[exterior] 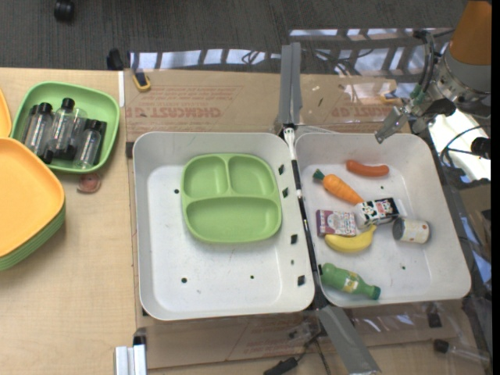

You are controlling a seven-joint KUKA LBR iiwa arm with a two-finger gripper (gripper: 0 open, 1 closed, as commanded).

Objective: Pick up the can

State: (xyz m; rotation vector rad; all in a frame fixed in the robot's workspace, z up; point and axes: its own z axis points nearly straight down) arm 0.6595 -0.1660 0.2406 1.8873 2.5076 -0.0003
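Note:
The can is small and pale, with a dark end, and lies on its side near the right wall of the right bin. It rests just right of a black-and-white carton. My gripper hangs over the bin's far right corner, well behind the can and apart from it. Above it, the arm's orange band rises at the top right.
The right bin also holds a red sausage, a carrot, a purple carton, a banana and a green bottle. A green divided plate lies in the left bin. A green tray of vials and orange plates stand at the left.

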